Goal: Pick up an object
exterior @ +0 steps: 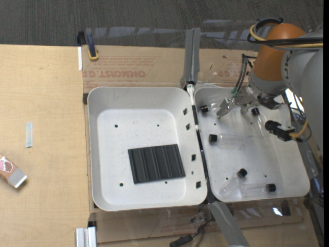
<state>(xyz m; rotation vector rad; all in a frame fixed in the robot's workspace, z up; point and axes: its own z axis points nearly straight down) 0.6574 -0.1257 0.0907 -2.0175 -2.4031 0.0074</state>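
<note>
Starting over on the far left of the bench (41,86), there's a small pink and white packet (10,172) lying near the edge, and a little pale strip (29,135) a bit above it, both well apart from the bins. Next comes the left bin (103,107), which has a black ribbed mat (156,163) lying flat in its lower middle, turned slightly off square to the bin walls. Behind both bins there's a sheet of cardboard (133,71) with red print on it, upside down from this angle. The right bin (288,179) sits just beside the left one, touching at the shared edge, and it's got a handful of clear tubes with black caps scattered around: one near the top left corner (204,108), one at the left side (213,137), one lower down in the middle (241,173), and one along the bottom right (259,189). The arm (277,50) comes in from the right, and the end effector (226,107) hangs over the upper part of the right bin, near that top left tube. Can't tell whether it's open or closed from here, and nothing visibly sits in it.
</note>
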